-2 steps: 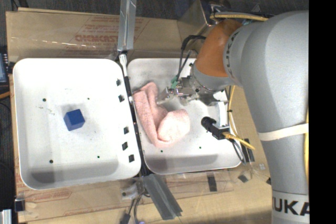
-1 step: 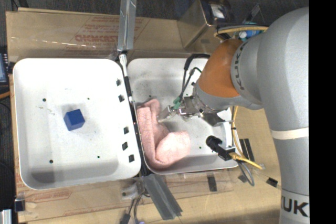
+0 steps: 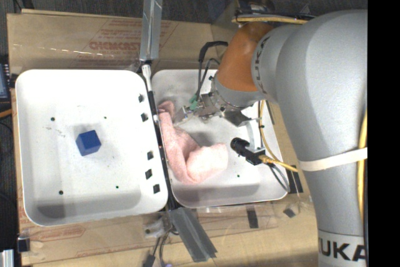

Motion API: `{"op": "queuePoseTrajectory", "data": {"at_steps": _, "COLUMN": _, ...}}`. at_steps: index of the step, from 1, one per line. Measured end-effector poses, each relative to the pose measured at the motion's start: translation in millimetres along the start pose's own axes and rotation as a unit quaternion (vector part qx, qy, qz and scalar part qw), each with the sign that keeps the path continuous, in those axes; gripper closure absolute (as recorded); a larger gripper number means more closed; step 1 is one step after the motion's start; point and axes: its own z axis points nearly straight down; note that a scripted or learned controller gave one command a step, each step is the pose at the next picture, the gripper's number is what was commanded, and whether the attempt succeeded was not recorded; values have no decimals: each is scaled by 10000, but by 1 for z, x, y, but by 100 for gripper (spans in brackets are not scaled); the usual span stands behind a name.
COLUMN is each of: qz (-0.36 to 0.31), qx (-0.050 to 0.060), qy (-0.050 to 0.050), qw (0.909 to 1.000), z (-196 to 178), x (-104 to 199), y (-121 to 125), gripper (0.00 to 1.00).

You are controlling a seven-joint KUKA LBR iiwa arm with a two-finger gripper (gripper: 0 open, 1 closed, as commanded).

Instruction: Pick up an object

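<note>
Pink cloth (image 3: 190,156) lies in the right bin (image 3: 250,194), hand (image 3: 199,107) low just above its upper end; hand's state — cannot tell, wrist hides it. Blue cube (image 3: 88,142) left bin (image 3: 37,134). Nothing lifted, apparently.

The bench (image 3: 56,34) (cardboard-topped) bears two white bins (image 3: 37,134) side by side.

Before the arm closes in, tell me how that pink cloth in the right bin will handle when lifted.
The crumpled pink cloth looks soft and folded, so it will likely sag and drape rather than hold shape. It seems light. One end lies against the wall of the right white bin, so it may drag there. The gripper is above its upper end.
</note>
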Motion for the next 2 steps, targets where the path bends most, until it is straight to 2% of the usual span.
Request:
{"op": "queuePoseTrajectory", "data": {"at_steps": 1, "qz": -164, "qx": 7, "qy": -4, "qw": 9999, "z": 1, "x": 16, "y": -35, "gripper": 0}}
{"op": "queuePoseTrajectory", "data": {"at_steps": 2, "qz": -1590, "qx": 2, "qy": 1, "qw": 9873, "z": 1, "x": 24, "y": -113, "gripper": 0}}
